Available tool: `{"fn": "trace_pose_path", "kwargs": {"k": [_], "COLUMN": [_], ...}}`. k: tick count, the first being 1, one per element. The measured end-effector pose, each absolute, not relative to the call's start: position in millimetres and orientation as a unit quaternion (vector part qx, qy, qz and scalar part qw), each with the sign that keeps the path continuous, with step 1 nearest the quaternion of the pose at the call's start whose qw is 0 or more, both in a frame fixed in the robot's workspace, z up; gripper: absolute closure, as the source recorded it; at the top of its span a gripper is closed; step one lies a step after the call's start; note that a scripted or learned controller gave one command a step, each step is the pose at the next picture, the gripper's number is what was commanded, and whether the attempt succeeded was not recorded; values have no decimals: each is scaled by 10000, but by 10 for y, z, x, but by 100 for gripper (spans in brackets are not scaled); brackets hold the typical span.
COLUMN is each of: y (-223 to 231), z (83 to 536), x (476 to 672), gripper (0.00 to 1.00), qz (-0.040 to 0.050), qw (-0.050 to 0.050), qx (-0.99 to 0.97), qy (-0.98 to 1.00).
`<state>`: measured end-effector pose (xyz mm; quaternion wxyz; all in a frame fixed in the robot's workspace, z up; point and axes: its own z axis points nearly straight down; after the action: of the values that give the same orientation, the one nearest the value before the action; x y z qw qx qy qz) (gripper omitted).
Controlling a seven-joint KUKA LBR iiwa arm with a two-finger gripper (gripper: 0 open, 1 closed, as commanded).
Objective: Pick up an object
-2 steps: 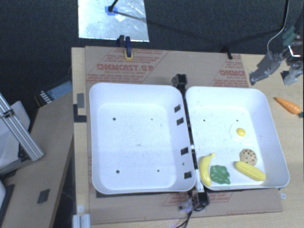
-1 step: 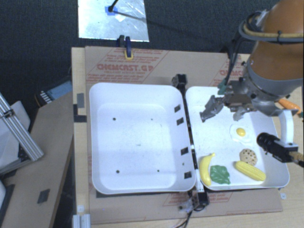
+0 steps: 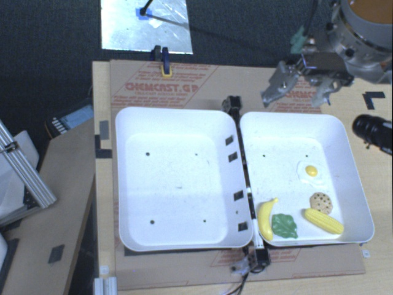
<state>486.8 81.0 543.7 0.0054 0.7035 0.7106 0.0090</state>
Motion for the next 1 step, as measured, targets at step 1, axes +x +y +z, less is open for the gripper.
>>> {"fn": "trace_pose_path", "kwargs": {"k": [1], "y": [1211], "z": [4017], "x": [5220], "gripper": [0], "qz": [-50], "qw": [-34], "qx": [7045], "qy": [7097]}}
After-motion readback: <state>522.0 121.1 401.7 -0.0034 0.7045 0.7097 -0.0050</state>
